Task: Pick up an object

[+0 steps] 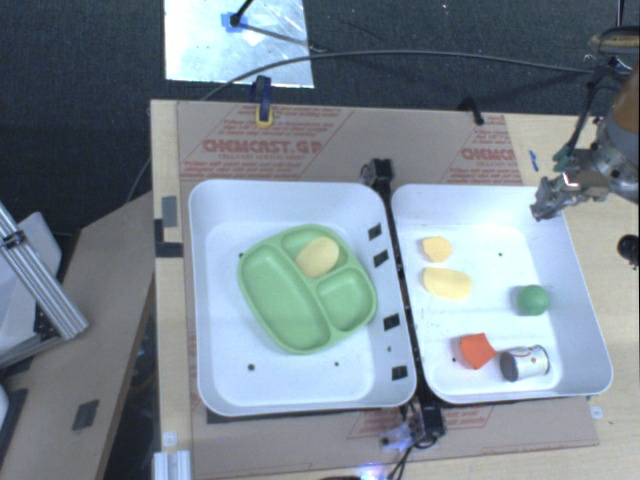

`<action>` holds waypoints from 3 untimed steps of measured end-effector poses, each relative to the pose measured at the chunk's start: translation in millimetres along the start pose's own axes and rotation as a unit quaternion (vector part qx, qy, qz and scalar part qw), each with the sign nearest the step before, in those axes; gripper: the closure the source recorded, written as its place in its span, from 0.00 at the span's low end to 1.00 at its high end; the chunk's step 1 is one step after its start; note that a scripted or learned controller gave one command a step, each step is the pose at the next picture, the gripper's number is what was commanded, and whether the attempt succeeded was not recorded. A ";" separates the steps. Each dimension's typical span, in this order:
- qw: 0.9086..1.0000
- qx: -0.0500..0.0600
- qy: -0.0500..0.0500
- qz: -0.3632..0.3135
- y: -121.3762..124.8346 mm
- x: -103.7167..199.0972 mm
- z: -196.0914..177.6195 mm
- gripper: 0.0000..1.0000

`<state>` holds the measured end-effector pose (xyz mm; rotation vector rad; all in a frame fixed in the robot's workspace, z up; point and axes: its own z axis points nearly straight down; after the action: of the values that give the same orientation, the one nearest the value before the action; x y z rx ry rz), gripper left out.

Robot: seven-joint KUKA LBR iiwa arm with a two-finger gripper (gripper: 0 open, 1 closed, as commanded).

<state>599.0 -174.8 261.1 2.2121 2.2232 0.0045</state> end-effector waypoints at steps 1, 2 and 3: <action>1.000 0.003 0.002 -0.002 -13.0 58.4 13.3 1.00; 1.000 0.003 0.002 -0.002 -28.7 119.1 21.0 1.00; 1.000 0.004 0.002 -0.002 -45.4 176.9 31.4 1.00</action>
<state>552.9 1.8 229.0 2.2127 2.2343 0.0013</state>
